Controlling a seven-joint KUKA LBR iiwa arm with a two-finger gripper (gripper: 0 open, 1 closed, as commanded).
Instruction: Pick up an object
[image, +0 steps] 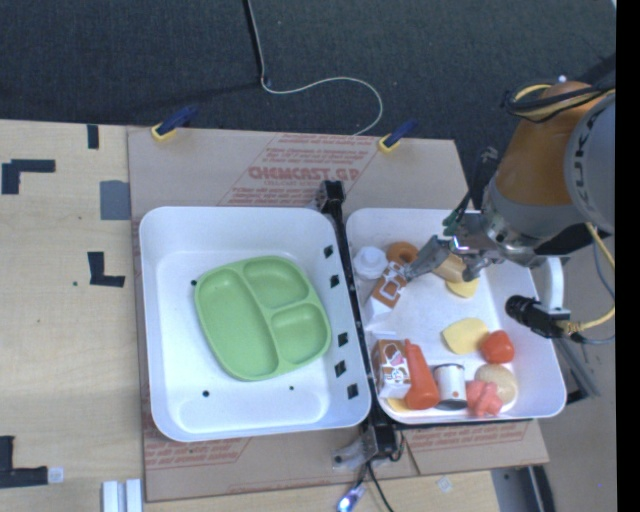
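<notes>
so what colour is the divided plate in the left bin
Light green divided plastic plate, camera view.

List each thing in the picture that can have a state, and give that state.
Green divided plate: flat in the left bin, nothing in its compartments.
Claw: low over the right bin, near the orange ring.
Tomato: lying loose.
Small can: on its side.
</notes>
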